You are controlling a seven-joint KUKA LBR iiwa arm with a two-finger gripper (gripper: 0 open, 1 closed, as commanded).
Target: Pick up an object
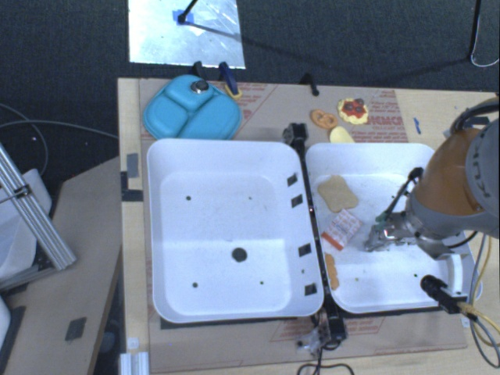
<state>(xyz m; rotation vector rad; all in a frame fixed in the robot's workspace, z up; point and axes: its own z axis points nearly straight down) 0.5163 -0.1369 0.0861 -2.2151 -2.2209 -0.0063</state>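
Tan toast slice and a packet lie near the right bin's left wall; the gripper hangs low beside the packet, its grip impossible to tell

Arm, grey with orange band, reaching in from the right; gripper lowered near the bench's front right corner.

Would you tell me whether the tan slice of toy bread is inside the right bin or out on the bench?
Inside. The tan bread slice lies flat on the floor of the right bin, within its white rim, near the upper left corner.
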